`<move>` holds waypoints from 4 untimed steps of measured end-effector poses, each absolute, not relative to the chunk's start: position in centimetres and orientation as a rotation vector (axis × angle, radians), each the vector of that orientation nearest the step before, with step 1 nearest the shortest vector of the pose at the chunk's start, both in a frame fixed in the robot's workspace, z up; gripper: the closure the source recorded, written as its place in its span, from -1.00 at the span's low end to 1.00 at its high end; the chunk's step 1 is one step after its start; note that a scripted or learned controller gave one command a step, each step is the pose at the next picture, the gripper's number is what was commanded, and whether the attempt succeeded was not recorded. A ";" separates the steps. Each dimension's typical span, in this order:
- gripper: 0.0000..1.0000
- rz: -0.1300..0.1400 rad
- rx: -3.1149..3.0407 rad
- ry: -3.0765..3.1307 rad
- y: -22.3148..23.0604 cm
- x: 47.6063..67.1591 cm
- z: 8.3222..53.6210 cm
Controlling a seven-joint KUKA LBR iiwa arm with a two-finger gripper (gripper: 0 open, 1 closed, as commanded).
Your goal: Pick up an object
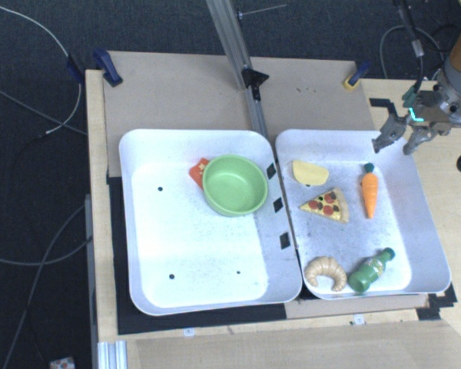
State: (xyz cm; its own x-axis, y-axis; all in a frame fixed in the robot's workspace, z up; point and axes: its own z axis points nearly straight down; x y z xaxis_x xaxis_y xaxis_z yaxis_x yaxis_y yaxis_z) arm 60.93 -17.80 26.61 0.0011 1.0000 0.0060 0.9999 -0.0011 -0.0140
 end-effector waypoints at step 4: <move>-1.00 -0.001 -2.227 -2.228 -18.3 62.6 10.8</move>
